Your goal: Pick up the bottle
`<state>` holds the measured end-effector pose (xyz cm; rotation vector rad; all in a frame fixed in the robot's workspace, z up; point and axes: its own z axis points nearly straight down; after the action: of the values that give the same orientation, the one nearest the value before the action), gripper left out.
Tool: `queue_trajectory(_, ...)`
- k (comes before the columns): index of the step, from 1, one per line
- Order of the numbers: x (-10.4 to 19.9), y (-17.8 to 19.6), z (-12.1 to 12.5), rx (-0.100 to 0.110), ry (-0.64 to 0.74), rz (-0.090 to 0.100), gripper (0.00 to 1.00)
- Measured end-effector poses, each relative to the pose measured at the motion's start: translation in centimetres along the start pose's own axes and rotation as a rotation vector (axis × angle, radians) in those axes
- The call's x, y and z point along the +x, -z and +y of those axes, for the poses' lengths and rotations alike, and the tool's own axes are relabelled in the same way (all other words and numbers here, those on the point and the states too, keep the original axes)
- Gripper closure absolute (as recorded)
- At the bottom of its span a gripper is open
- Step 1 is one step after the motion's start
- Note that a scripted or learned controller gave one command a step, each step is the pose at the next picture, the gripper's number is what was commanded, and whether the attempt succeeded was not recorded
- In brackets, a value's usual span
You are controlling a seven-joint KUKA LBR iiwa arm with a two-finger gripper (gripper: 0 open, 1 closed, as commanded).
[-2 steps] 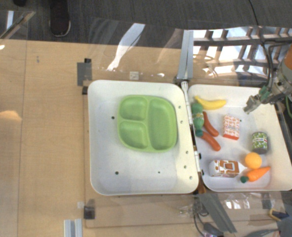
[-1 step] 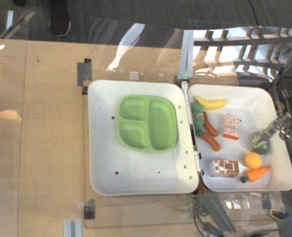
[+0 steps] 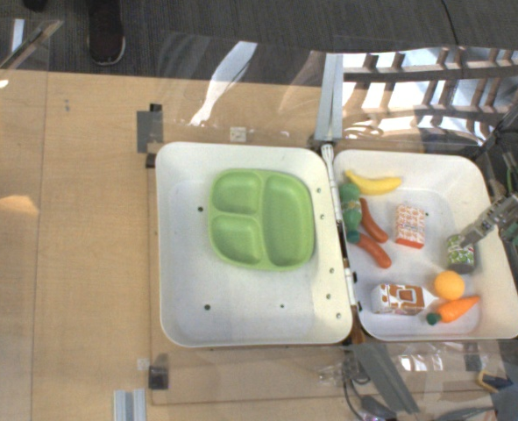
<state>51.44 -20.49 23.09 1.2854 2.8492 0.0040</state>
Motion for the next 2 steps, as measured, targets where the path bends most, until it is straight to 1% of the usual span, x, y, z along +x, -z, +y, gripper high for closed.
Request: queue_trajectory(2, -0.3, 2.3, 0.6, -0.010, 0.010, -0.014, 1.00)
